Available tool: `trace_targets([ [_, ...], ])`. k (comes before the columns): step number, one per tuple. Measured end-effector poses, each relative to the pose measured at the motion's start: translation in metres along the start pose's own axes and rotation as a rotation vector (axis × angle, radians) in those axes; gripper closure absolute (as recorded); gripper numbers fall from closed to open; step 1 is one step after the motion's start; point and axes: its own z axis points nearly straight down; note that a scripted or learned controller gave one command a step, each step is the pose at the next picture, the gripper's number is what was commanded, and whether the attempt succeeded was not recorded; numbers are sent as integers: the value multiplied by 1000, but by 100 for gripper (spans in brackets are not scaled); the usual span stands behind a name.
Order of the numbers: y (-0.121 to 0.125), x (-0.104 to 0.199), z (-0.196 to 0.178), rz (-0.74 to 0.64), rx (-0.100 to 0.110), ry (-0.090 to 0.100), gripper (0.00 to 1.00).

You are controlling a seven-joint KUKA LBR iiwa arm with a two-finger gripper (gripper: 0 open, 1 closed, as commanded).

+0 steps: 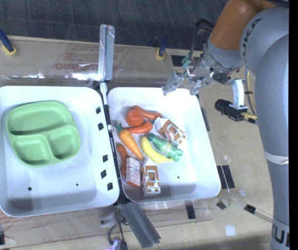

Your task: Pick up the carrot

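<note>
The carrot (131, 143) is orange with a green top and lies slanted in the left half of the right bin (203, 158), among other toy foods. My gripper (180, 89) hangs over the bin's far rim, up and to the right of the carrot and well apart from it. Its fingers are open with nothing between them.
Around the carrot lie an orange-red vegetable (136, 115), a red pepper (141, 128), a banana (156, 153), a green bottle (165, 146), a white and orange box (171, 132) and two small cartons (150, 179). A green divided plate (42, 133) sits in the left bin (13, 191).
</note>
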Motion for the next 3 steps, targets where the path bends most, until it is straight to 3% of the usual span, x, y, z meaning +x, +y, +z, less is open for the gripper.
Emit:
trace_targets([
  [1,-9,144,55,-115,1,-1,0],
  [2,-7,143,54,-274,1,-1,0],
  [3,-85,103,54,-319,-1,-1,0],
])
